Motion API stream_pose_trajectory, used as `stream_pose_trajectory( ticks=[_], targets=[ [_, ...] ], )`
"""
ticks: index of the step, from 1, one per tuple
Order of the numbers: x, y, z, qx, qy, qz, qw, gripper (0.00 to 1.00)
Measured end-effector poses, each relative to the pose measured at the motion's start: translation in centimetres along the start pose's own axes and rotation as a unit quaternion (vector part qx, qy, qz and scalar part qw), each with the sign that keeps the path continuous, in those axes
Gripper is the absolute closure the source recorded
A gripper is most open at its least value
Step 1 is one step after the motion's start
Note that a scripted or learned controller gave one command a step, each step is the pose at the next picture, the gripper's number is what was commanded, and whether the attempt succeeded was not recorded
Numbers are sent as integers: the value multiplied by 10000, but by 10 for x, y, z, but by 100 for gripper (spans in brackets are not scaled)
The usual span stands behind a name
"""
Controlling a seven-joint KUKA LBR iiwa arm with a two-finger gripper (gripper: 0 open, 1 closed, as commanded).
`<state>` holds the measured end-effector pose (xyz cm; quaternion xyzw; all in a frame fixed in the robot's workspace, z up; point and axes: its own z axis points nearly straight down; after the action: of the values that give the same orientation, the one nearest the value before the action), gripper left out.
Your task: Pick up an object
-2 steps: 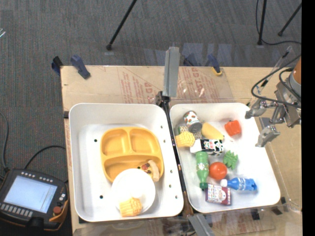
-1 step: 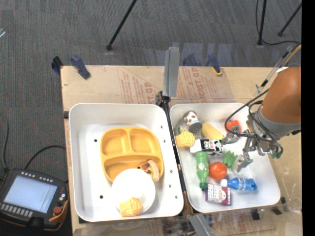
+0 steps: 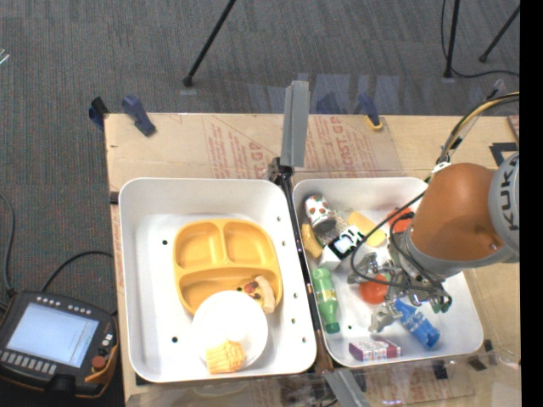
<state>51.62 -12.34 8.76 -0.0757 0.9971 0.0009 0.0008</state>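
Observation:
My gripper [image 3: 405, 299] hangs low over the right bin [image 3: 465, 333], under the orange wrist band. Directly below and around it lie an orange-red ball [image 3: 372, 292] to its left and a blue bottle [image 3: 421, 326] just beneath it. A green bottle [image 3: 324, 299] lies along the bin's left wall. A small pink and white box [image 3: 373, 349] rests at the front edge. Farther back sit a black and white item [image 3: 346, 244], a patterned can [image 3: 320, 212] and a yellow block [image 3: 366, 225]. The arm hides part of the bin's right side.
The left bin [image 3: 140, 261] holds a yellow divided tray [image 3: 222, 257], a white plate [image 3: 229, 325], a yellow ridged item [image 3: 222, 359] and a small toy food piece [image 3: 261, 292]. A pendant [image 3: 55, 342] lies at the lower left, off the bench.

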Motion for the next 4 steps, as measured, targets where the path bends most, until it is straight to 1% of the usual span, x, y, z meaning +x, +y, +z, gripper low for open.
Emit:
stream_pose_trajectory(
  ticks=[1, 2, 3, 4],
  targets=[
    [-2, 2, -10, 3, -7, -35, 10000, 100],
    [11, 41, 1, 14, 11, 66, 10000, 100],
    [-17, 40, 1, 7, 9, 1743, 9847, 100],
    [-29, 37, 1, 19, 6, 3128, 9498, 100]
  ],
)
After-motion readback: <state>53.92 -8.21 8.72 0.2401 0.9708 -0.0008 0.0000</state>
